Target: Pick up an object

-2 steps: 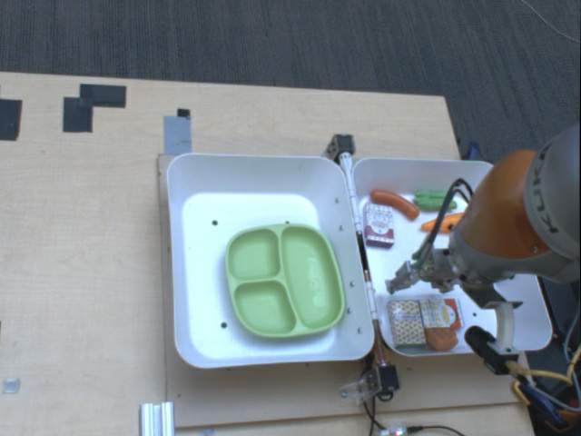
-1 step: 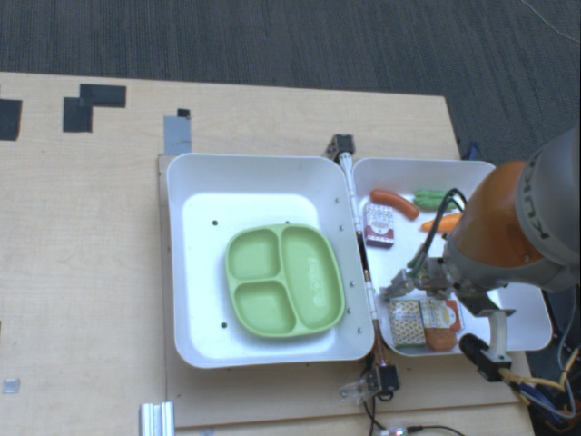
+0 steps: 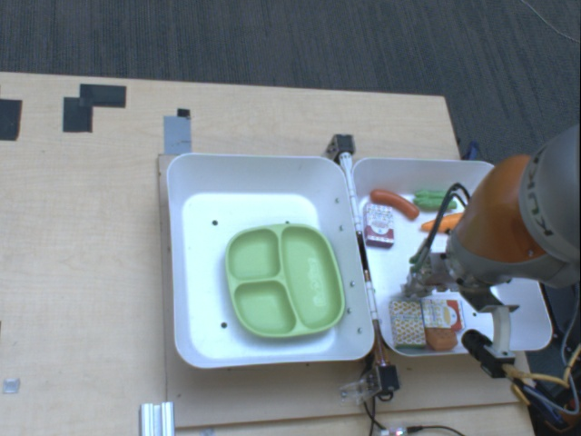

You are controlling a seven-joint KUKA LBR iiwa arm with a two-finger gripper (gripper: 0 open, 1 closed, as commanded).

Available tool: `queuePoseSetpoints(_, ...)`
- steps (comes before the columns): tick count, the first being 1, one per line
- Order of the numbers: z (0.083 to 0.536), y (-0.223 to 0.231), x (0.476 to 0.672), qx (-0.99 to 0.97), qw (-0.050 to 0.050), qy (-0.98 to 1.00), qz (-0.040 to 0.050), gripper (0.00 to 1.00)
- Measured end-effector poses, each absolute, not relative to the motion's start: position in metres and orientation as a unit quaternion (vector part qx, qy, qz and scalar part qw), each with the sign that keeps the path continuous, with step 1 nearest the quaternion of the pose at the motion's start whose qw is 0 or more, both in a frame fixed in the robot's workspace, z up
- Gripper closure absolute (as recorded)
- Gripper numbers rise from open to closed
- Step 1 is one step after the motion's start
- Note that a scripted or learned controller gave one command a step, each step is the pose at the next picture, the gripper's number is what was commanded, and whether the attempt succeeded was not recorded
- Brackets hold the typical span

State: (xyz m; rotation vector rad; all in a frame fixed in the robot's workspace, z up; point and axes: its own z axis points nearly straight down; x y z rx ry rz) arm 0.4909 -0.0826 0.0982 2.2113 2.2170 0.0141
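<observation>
Nearest, low in the right bin (image 3: pixel 536 330): two small packets (image 3: pixel 422 321) side by side. Gripper (image 3: pixel 425 284) just above them, arm over that bin; claw state can't be told. Hot dog (image 3: pixel 394 203) and green piece (image 3: pixel 434 198) at upper part. Left bin (image 3: pixel 182 243) holds green divided tray (image 3: pixel 286 280).

green divided plate (image 3: pixel 286 281) — left bin (image 3: pixel 195 243) | black tape patches (image 3: pixel 91 105), probably — bench (image 3: pixel 82 271)

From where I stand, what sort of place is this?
Probably a robot test lab: a wooden bench bears two white bins, one holding a green divided plate, the other toy food, under a robot arm.
</observation>
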Motion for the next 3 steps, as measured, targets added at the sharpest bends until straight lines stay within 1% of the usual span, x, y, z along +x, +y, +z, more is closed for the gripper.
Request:
queuePoseSetpoints(1,0.098,-0.083,0.491,0.706,0.005,0.708,0.0044,0.0)
queuePoseSetpoints(2,0.109,-0.082,0.492,0.705,0.006,0.709,0.0058,1.0)
queuePoseSetpoints(3,0.108,-0.082,0.492,0.705,0.006,0.709,0.0058,0.0)
